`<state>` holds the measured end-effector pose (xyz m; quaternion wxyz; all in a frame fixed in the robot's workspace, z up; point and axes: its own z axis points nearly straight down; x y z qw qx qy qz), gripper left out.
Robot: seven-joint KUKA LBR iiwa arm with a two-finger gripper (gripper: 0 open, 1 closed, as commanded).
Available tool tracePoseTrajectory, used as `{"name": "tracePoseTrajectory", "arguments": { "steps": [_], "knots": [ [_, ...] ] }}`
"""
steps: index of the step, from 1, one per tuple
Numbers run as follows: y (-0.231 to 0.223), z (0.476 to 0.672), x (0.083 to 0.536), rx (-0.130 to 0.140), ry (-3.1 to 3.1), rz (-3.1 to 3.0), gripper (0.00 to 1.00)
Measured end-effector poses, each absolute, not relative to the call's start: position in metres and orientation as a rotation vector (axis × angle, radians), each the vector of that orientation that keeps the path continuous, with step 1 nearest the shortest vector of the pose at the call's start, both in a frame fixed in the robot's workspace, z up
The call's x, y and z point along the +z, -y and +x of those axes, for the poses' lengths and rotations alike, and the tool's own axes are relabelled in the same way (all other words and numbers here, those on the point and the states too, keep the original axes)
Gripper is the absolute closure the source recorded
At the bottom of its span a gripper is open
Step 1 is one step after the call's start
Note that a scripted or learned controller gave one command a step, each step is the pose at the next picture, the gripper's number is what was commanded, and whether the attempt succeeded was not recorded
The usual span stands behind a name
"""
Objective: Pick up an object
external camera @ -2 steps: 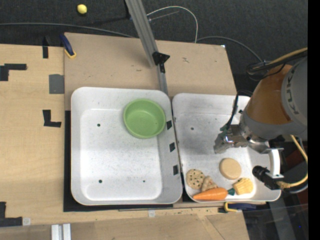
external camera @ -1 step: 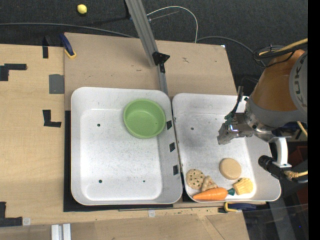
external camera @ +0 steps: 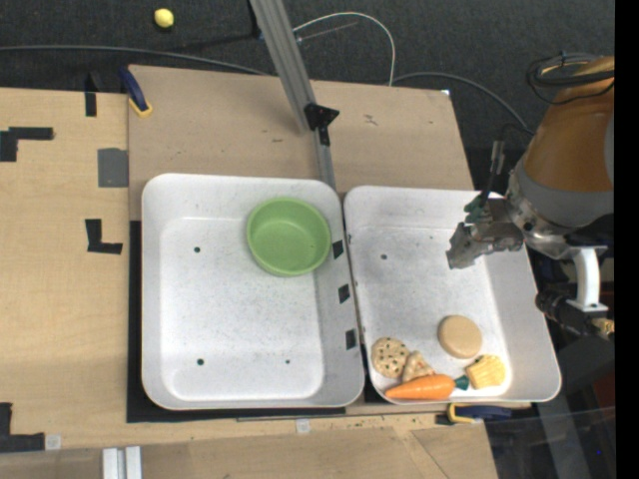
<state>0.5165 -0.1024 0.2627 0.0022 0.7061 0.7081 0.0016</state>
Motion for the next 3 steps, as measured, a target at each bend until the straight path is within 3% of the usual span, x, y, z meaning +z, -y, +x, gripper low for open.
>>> {"name": "tracePoseTrajectory", "arguments": {
  "steps": [3],
  "knots": [
    [-0.056, 0.585, 0.226, -0.002, -2.23, 2.216, 1.0]
  ]
}}
